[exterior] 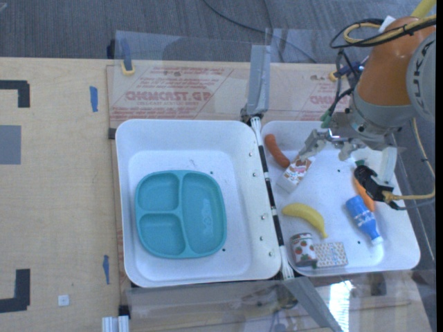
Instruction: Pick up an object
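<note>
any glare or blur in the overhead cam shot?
Camera view: clear plastic sheet behind the bins catches pale glare; glare also along the bottom edge. Teal divided plate and yellow banana read sharp. Soft shadows; lighting even.

A robotics lab: taped plywood bench (55,185), white bins (128,140), trailing cables (235,19).

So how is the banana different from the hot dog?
The banana is yellow and curved; the hot dog is orange-red and nearly straight. The banana lies mid-bin; the hot dog lies farther back, by the left wall. Both are long and rest in the right bin.
</note>
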You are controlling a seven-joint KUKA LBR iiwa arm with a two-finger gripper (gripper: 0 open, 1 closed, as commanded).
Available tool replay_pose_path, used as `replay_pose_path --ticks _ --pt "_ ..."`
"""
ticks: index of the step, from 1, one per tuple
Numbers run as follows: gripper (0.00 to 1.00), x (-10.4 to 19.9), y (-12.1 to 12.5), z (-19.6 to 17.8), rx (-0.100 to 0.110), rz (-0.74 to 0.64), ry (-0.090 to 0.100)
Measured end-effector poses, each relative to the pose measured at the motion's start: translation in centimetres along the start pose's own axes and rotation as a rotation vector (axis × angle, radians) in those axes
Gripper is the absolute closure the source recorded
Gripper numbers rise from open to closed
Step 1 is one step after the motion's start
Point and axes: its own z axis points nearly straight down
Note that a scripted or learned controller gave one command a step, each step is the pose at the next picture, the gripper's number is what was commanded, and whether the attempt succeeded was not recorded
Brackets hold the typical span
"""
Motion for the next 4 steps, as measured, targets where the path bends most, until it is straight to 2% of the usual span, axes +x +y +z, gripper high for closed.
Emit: replay_pose_path --ticks 1,2,3,4 --pt "0.0 -7.8 0.9 9.1 -0.005 -0.111 -0.002" --pt "0.0 -10.9 -2.3 10.1 -0.016 -0.291 0.012" --pt "1.0 -11.5 -2.4 9.1 -0.017 -0.286 0.002" --pt "1.0 -12.1 1.0 10.3 -0.008 0.211 0.006"
